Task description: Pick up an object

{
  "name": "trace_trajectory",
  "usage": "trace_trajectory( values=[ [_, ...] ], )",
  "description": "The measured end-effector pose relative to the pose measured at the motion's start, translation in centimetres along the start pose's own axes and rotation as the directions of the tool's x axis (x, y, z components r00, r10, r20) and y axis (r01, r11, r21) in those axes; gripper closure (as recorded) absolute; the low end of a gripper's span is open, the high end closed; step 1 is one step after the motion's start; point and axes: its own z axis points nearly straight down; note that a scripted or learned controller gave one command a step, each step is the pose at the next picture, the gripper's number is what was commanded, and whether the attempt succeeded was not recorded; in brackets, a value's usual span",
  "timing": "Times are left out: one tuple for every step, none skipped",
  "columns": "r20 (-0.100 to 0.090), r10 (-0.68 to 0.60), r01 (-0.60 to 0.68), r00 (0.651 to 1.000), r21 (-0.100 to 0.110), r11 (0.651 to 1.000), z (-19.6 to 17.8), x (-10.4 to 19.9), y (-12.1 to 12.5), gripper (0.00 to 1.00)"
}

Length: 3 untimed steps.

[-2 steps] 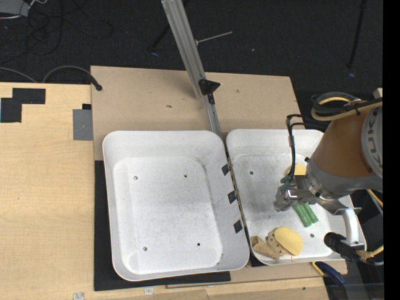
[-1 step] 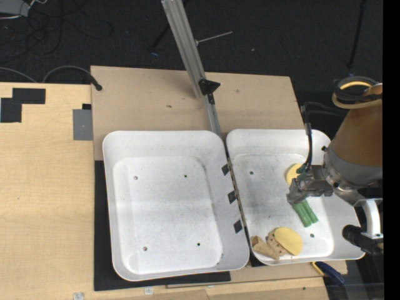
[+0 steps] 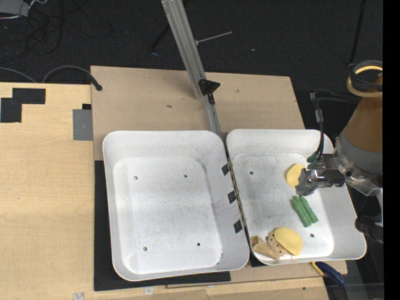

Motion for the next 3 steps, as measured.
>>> trace_trajectory(
  values=[
    [0.000,0.000,0.000,1.000,0.001,1.000,-3.0,-0.1,0.1,1.00],
    [-0.003,-0.002,0.002,1.000,0.008,1.000,-0.9,4.2,2.2,1.00],
    [-0.003,-0.004,0.004,1.000,0.008,1.000,0.1,9.7,3.7,1.00]
  ],
)
